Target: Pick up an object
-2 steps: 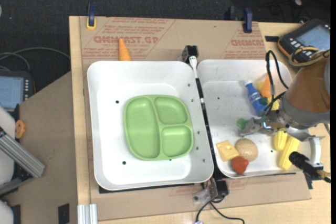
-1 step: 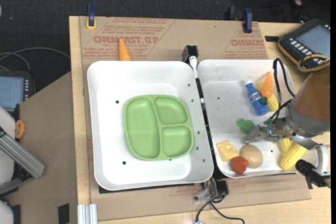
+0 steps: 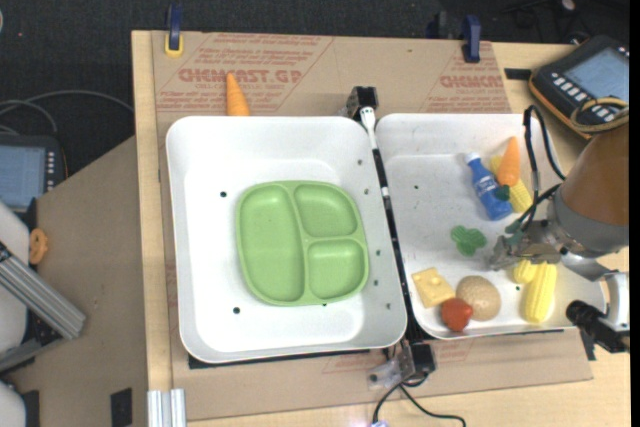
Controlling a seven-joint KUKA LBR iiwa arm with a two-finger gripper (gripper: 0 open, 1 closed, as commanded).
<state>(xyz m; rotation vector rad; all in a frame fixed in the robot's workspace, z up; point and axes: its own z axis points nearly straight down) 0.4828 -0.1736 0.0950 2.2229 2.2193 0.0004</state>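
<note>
The worktop (image 3: 150, 215) shows a bare strip of brown board along its left edge, and a wider printed strip along the far edge, where an orange carrot-like piece (image 3: 236, 96) lies just outside the left bin's far rim. Two blue clamps (image 3: 175, 32) grip the far edge near its two corners.

The left bin (image 3: 195, 245) fills most of the worktop's left half. A green divided plate (image 3: 300, 242) sits in its middle, with three compartments, and white floor runs open all around it, widest along the left and near sides.

The right bin (image 3: 420, 150) touches the left bin along a shared rim. Its far-left part is bare white floor. Its things crowd the right and near sides: a blue bottle (image 3: 487, 187) beside an orange carrot (image 3: 511, 160) and a small yellow piece (image 3: 521, 198) toward the far right; a green leafy toy (image 3: 467, 239) near the middle; a yellow cheese wedge (image 3: 432, 286), a red tomato (image 3: 456, 315) and a tan potato (image 3: 480, 296) close together by the near rim; and a yellow corn cob (image 3: 540, 291) near the near-right corner.

The arm enters over the right edge, and the pincer (image 3: 512, 253) hangs low between the green toy and the corn cob. I cannot tell whether it is open or closed, or whether it touches anything.
</note>
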